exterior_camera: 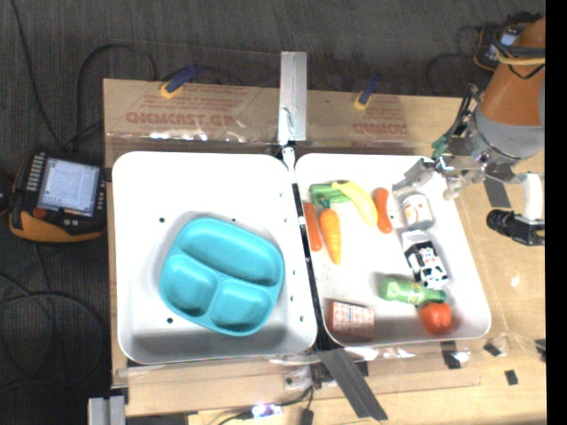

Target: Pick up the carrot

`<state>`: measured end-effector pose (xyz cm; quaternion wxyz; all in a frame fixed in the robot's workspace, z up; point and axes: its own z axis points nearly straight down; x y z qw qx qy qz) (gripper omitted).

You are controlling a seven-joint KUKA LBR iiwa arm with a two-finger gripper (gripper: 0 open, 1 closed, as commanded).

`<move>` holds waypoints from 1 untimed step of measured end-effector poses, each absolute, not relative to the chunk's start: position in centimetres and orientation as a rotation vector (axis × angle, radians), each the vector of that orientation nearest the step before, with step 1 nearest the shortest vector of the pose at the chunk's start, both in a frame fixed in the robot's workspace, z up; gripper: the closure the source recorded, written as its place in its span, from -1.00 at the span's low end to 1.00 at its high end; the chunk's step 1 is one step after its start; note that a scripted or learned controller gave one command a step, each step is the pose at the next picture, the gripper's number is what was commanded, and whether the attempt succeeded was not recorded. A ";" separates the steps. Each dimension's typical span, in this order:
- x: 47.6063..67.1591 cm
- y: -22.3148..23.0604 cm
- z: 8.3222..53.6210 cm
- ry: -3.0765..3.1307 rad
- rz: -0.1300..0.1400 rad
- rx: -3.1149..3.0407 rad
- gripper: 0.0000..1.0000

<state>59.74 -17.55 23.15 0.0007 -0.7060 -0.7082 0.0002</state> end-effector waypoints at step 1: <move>57.8 -9.1 22.2 -2.418 0.001 -2.004 -1.00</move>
